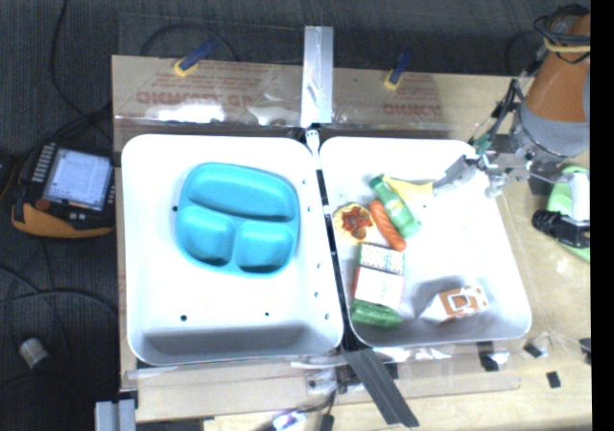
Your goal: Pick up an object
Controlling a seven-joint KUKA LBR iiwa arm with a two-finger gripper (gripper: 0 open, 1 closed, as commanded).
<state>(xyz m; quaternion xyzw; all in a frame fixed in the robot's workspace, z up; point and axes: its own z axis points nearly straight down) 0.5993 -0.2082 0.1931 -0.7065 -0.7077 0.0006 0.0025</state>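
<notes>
The right bin (pixel 499 256) holds a small heap of toy groceries. Lying together in its middle are a green bottle (pixel 396 205) and an orange carrot (pixel 388 225), with a yellow piece (pixel 413 186) at the bottle's upper end. Beside them lie a round red-and-orange piece (pixel 355 219), a white carton (pixel 380 260) with small coloured print, another white box (pixel 376 287) and a green cucumber (pixel 376 315). An orange-and-white carton (pixel 459 301) sits apart near the front right corner.

The jaws (pixel 454 176) hang over the bin's far right part, at the end of the grey arm (pixel 556 112). Whether they are spread or pressed together cannot be told, and nothing is visibly between them. The yellow piece lies just left of them, the bottle and carrot below-left, the orange-and-white carton well below.

The left bin (pixel 144 256), far left of the jaws, carries a blue tray (pixel 235 218) with three compartments.

Print on the cartons is too small to read, and red lettering on the cardboard (pixel 173 93) behind the bins is too faint
</notes>
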